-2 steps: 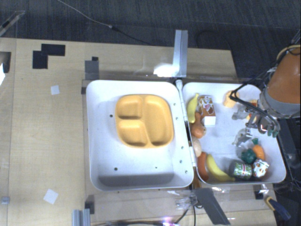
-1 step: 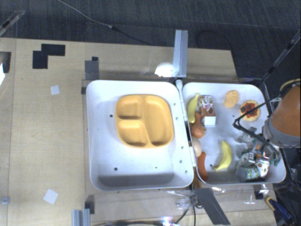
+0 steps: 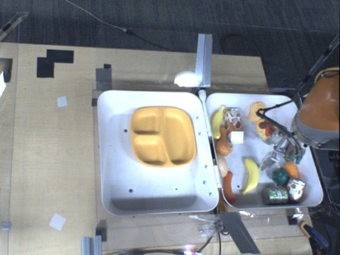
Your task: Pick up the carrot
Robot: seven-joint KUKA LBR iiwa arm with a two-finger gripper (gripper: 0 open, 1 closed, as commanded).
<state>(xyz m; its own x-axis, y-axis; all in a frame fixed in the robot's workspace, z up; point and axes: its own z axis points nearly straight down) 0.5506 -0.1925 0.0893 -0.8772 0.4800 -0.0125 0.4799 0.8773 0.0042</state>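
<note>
Pincer (image 3: 275,158) hung over right bin (image 3: 314,195), finger state could not be told. Left bin (image 3: 111,195) held yellow divided tray (image 3: 162,135). Carrot (image 3: 291,170) lay just beside pincer, above green can (image 3: 277,195)

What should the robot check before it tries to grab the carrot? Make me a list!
1. Carrot in sight: ok. The small orange carrot lies in the right white bin, near its right side.
2. Gripper near it: ok. The grey two-finger gripper hovers just left of the carrot.
3. Gripper right over the carrot: not ok; it sits to the side.
4. Holding something already: cannot tell.
5. Room around the carrot: not ok. A dark green round toy and a small white carton crowd it.
6. Yellow divided plate out of the way: ok, it sits in the left bin.
</note>
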